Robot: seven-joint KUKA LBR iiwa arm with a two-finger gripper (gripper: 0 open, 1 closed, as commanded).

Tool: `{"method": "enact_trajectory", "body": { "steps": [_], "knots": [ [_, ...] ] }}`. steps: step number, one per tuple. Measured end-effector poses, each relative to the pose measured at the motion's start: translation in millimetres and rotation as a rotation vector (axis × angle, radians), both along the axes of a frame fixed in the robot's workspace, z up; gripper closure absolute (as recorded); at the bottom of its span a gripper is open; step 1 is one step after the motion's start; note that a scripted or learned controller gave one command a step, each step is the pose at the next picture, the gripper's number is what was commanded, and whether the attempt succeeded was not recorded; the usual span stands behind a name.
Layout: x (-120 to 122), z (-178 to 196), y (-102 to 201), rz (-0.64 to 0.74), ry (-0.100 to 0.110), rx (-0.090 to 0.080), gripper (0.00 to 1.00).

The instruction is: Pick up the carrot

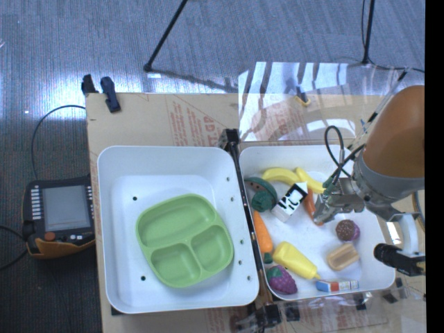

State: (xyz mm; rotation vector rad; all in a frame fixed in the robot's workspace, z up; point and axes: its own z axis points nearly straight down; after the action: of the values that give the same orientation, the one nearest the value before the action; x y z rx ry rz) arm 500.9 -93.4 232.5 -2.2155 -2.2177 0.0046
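The carrot (262, 233) is a long orange piece lying along the left wall of the right bin (378, 272), just below a dark green round item (261, 194). My gripper (322, 212) hangs low over the middle of that bin, well to the right of the carrot and apart from it. Its tip is beside a small orange piece (309, 205) and a white box with black marks (291, 200). The arm's orange band and grey wrist cover the bin's right side.
Around the gripper lie two yellow bananas (280, 175), a purple-brown ball (347, 229), a tan bread piece (343, 257), a yellow bottle (296, 260), purple grapes (282, 280) and a small colourful box (338, 285). The left bin (118, 179) holds a green divided plate (184, 240).
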Motion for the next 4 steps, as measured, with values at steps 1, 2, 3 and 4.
{"method": "enact_trajectory", "body": {
  "steps": [1,2,3,4],
  "knots": [
    [-27,-49,66,0.092,0.005,0.002,0.00],
    [-26,-47,124,-0.119,0.000,-0.001,0.00],
    [-26,-39,121,-0.127,0.005,-0.001,1.00],
    [-25,-35,117,-0.391,-0.001,-0.004,1.00]
  ]
}}
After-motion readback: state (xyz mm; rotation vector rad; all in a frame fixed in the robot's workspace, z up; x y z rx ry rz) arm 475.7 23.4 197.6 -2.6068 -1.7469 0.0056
